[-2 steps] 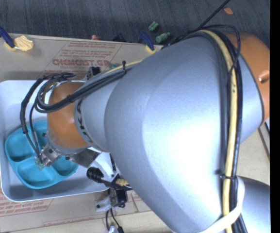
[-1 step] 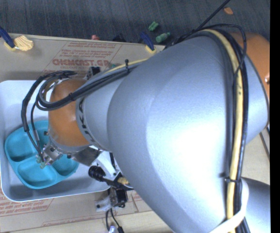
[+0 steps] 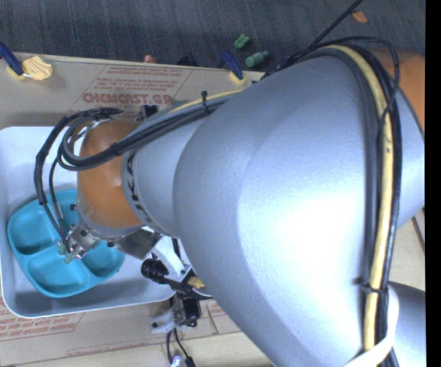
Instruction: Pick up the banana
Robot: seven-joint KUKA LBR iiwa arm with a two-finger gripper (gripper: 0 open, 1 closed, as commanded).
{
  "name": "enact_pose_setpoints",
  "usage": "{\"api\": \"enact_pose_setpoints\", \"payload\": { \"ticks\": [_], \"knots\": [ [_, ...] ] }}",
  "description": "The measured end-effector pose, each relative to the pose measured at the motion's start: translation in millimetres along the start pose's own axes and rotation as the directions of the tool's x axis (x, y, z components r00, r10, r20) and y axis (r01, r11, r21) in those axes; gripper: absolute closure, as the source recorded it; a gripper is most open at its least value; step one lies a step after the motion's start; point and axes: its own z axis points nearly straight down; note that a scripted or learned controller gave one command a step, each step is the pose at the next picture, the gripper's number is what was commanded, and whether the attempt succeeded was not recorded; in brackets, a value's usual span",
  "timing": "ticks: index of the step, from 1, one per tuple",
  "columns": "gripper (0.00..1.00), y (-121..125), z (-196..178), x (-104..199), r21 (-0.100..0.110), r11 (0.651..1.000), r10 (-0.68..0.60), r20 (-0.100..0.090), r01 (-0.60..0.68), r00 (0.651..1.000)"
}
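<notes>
The view is being dominated by one grey arm (image 3: 296,205), which is reaching in from the right across the surface (image 3: 128,79), its orange band (image 3: 105,178) hanging over one white bin (image 3: 6,205) at the left. Black cables (image 3: 52,159) are looping beside the band. The end effector (image 3: 75,247) is being lowered onto one blue sectioned tray (image 3: 33,239) lying in that bin, with three rounded compartments partly showing; its state cannot be told, since the wrist is covering it. The banana cannot be located here. Two blue clamps (image 3: 6,56) are gripping the cardboard's far edge, and one yellow piece (image 3: 38,69) is lying beside the left clamp.
</notes>
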Motion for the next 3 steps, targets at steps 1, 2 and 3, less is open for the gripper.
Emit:
{"api": "enact_pose_setpoints", "payload": {
  "ticks": [1,2,3],
  "knots": [
    [1.0,0.4,-9.8,0.0,0.002,1.0,-0.002,-0.001,0.002,1.0],
    [0.0,0.3,-9.7,0.1,0.002,1.0,-0.003,-0.001,0.003,1.0],
    [0.0,0.3,-9.7,0.1,0.002,1.0,-0.003,-0.001,0.003,1.0]
  ]
}}
